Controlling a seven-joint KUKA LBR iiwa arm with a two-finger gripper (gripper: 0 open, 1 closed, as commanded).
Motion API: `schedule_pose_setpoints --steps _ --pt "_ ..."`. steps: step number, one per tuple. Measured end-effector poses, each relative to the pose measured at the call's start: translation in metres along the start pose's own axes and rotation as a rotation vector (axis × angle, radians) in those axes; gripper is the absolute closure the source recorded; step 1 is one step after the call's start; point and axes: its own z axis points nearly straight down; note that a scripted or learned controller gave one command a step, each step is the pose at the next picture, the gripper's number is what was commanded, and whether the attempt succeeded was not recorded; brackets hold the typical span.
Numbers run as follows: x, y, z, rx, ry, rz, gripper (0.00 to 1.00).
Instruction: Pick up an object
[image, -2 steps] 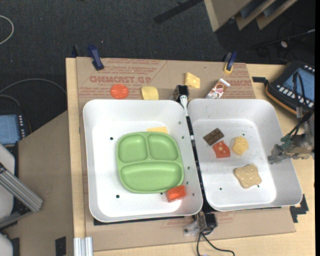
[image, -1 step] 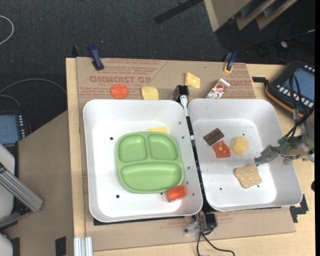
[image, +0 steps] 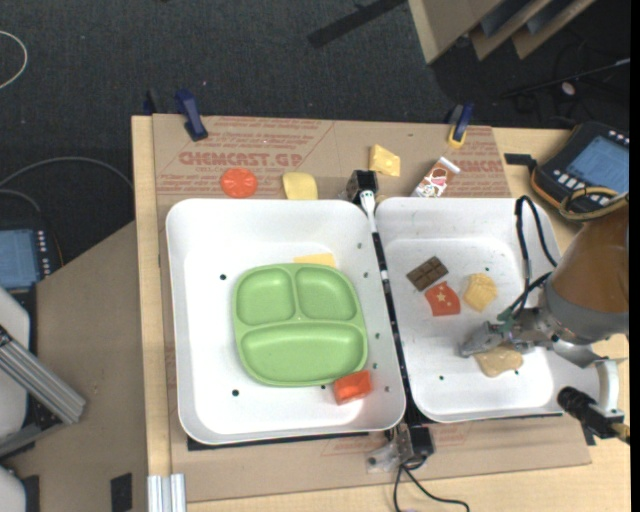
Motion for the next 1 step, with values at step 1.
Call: schedule_pose_setpoints --steps 1 --pt "-0.0021 0.0005 -0.0157 -0.005 -0.003 0.002 1.0"
